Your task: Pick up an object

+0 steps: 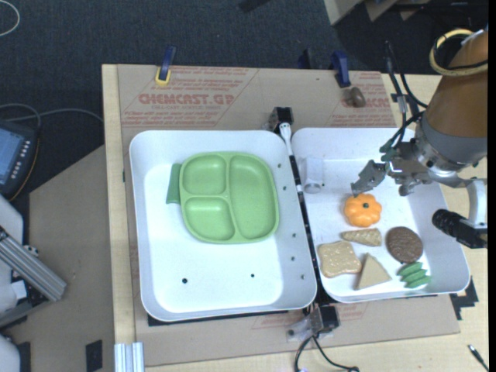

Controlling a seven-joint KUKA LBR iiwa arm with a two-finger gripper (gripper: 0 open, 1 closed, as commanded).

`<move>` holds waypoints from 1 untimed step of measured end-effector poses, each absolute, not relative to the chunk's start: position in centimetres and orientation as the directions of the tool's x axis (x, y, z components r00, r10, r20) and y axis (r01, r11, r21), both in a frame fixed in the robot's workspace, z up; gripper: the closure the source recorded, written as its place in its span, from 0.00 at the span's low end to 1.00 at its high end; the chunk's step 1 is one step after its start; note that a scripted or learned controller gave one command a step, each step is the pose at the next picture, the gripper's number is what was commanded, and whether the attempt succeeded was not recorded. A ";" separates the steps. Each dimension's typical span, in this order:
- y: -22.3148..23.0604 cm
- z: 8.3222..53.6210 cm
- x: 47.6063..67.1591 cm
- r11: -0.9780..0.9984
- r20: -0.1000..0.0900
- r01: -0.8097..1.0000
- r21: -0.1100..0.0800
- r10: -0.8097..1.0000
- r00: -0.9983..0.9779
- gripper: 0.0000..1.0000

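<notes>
In the right bin [333, 155] lie a small orange pumpkin [363, 209], a slice of bread [339, 258], a tan cracker [364, 237], a round brown cookie [404, 244], a tan wedge [373, 271] and a green pea pod [414, 274]. My gripper [386, 181] hovers just above and behind the pumpkin, toward the bin's right side. Its fingers stand open, with nothing between them.
The left bin [155, 239] holds a green divided plate [229, 196]. A raised rim [296, 200] separates the two bins. The arm's orange band [459, 91] and grey wrist cover the right bin's far right corner. Clamps sit at the board's back edge.
</notes>
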State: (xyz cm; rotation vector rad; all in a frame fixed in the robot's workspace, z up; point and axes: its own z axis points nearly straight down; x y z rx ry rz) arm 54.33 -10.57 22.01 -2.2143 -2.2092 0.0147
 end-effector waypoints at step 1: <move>-10.6 22.7 54.6 0.000 0.001 1.000 -0.002 1.000 0.000 0.00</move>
